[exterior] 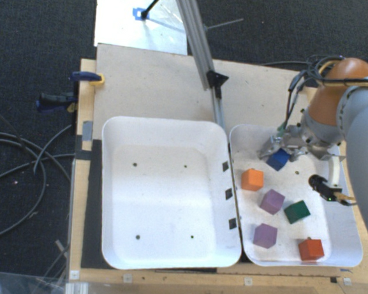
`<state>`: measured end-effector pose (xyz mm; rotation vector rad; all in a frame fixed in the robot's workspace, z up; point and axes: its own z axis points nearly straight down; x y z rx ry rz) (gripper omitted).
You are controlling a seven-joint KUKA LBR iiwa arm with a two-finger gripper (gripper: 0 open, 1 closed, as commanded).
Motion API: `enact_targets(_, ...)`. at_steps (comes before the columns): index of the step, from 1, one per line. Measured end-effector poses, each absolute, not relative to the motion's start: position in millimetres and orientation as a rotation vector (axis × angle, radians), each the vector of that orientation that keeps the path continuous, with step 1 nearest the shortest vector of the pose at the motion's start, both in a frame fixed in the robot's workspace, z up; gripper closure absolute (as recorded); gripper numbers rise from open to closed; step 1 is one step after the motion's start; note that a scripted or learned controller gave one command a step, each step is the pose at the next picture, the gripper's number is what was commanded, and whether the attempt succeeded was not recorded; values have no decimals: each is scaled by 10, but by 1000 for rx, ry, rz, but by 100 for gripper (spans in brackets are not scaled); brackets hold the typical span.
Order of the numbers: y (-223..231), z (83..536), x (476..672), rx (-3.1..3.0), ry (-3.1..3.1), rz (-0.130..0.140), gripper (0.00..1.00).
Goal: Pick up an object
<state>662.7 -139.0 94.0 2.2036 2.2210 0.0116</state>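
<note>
Apparently the end effector (pixel 285 147) sits right over the blue cube (pixel 277 159) near the right bin's (pixel 354 251) far edge; whether it grips, I cannot tell. Small, rigid, probably light: best pinched across opposite flat faces.

A blue cube (pixel 277 160) sits tilted, corner-down, at the far end of the right bin (pixel 348 250), between the end effector (pixel 283 149) fingers.
</note>
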Motion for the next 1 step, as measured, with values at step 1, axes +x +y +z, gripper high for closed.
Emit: enact_targets(1, -1387, 1028, 6591, 2206, 2228, 2, 100)
